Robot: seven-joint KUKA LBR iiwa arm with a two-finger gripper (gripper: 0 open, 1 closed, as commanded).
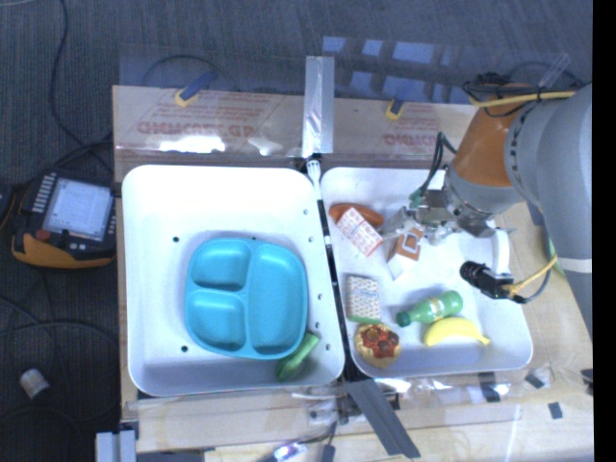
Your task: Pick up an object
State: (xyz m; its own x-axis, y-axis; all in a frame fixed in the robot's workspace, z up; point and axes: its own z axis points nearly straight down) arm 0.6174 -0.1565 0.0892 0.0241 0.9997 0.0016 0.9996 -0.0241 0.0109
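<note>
My gripper point(421, 221) hangs low over the far middle of the right bin point(510, 349). Directly below and touching it in the image is a small brown-and-white box point(406, 247); whether the box is held cannot be seen. An orange-and-white carton point(357, 226) lies to the gripper's left. Nearer the front lie a grey checkered packet point(363, 297), a green bottle point(430, 309), a yellow banana point(455, 332) and a round red-topped pastry point(377, 343).
The left bin point(154, 200) holds a blue divided plate point(245, 295), and a green vegetable point(299, 355) lies at its front right corner. A raised wall point(330, 268) separates the two bins. The grey arm point(563, 176) covers the right bin's far right side.
</note>
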